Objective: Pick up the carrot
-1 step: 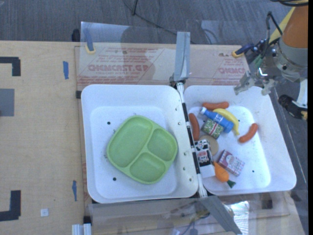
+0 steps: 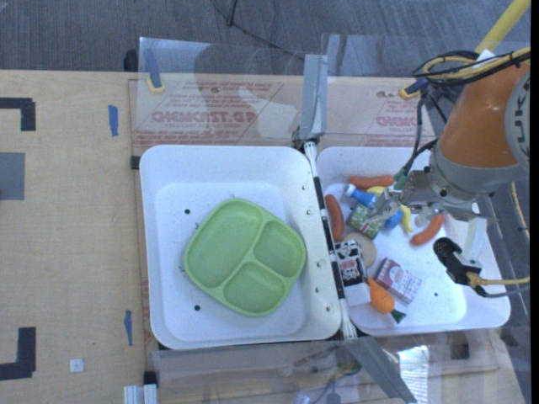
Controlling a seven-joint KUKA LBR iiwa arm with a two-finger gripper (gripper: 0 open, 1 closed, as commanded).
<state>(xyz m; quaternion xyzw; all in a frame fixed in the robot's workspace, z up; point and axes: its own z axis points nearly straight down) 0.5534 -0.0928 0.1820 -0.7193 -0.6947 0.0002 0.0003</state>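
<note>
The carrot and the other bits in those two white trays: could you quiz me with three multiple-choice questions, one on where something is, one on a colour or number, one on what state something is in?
1. Where does the carrot lie?
A. in the right bin, near its front edge
B. on the green plate
C. on the wooden bench

2. How many compartments has the green plate?
A. two
B. three
C. five

3. How does the carrot stand to the claw?
A. clamped in it
B. touching it
C. apart from it, lying on the bin floor

Answers:
1. A: the carrot lies low in the right bin, beside a small red packet.
2. B: ridges split the plate into three hollows.
3. C: the claw is over the heap of toys farther back, and the carrot lies well clear of it.
</note>
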